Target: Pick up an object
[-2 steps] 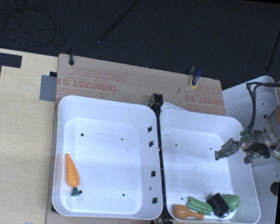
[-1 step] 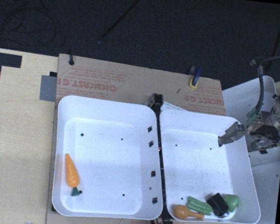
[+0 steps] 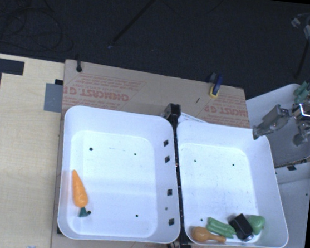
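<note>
Camera view, carrot [image 3: 79, 189] near left bin's [image 3: 116, 122] edge

Brown cardboard sheet [image 3: 147, 94] under both bins — blue-yellow clamp [image 3: 216, 85] at far edge.

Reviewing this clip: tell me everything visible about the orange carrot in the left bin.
The carrot is a small toy, apparently plastic, with a smooth orange body and a dark green stub at its lower end. It lies flat on the floor of the left bin, near the bin's left wall in the lower left corner, its narrow tip pointing up the picture and slightly left. It lies alone, resting on the bin floor.
</note>
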You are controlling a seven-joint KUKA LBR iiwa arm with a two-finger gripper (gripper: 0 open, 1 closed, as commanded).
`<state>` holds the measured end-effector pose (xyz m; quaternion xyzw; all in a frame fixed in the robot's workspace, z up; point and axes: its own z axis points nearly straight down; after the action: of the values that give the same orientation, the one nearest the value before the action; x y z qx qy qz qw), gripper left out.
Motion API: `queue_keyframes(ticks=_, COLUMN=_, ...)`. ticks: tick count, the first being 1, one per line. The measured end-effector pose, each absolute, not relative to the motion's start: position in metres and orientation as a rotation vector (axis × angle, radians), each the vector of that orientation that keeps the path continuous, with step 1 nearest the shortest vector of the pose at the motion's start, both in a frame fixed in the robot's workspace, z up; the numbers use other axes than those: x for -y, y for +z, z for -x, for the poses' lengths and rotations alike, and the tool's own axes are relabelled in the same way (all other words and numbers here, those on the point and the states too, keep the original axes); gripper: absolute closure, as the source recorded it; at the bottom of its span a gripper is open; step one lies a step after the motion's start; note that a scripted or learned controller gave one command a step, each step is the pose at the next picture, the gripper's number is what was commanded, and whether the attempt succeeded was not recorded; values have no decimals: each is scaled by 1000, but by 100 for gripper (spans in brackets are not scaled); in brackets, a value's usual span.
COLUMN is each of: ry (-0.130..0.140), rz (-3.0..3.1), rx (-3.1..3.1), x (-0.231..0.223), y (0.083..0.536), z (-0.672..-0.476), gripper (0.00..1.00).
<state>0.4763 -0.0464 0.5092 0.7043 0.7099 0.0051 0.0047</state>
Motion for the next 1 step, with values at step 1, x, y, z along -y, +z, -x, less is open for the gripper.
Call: queue_keyframes(ticks=1, ry=-2, rz=-2215, rx=-2226, x=38, y=513, z=-618, gripper=0)
